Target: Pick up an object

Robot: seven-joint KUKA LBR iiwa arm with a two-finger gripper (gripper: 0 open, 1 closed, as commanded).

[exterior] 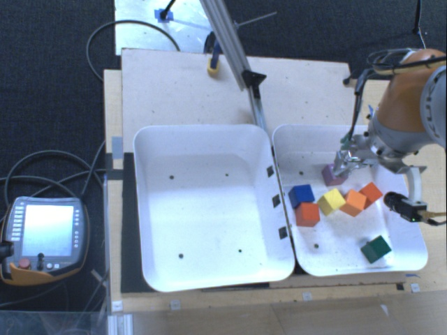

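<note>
Arm over the right bin, pincer (341, 165) low beside a purple block (330, 175).

From the right the arm reaches into the right bin (412, 257); its pincer sits at the purple block near the bin's back, though whether it is spread or pinching cannot be told. Nearby lie a blue cube (302, 195), a red cube (307, 214), a yellow cube (332, 201) and two orange cubes (356, 201), with a green cube (376, 248) apart toward the front. The left bin (150, 187) stands beside it on the desk (181, 82).

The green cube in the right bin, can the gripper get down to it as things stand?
Probably yes. The green cube sits alone near the right bin's front corner, apart from the other cubes, though the bin wall beside it may crowd the gripper.
</note>
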